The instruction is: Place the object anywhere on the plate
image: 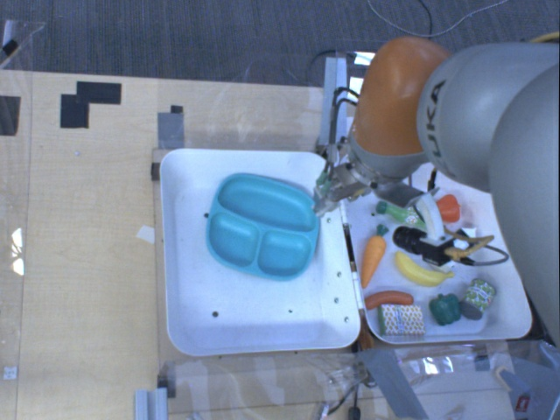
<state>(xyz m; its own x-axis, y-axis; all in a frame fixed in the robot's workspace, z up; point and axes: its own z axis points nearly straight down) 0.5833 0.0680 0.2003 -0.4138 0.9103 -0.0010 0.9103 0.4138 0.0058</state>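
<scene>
Two white bins sit side by side on the bench. The left bin holds one blue three-part plate. The tool hangs over the plate's right rim. The right bin holds one carrot, one banana and other small toys.

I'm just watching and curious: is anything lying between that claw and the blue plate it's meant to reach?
Nothing visible does. The gripper is at the right rim of the blue plate, in the left bin. The toys lie in the right bin, off the path.
</scene>
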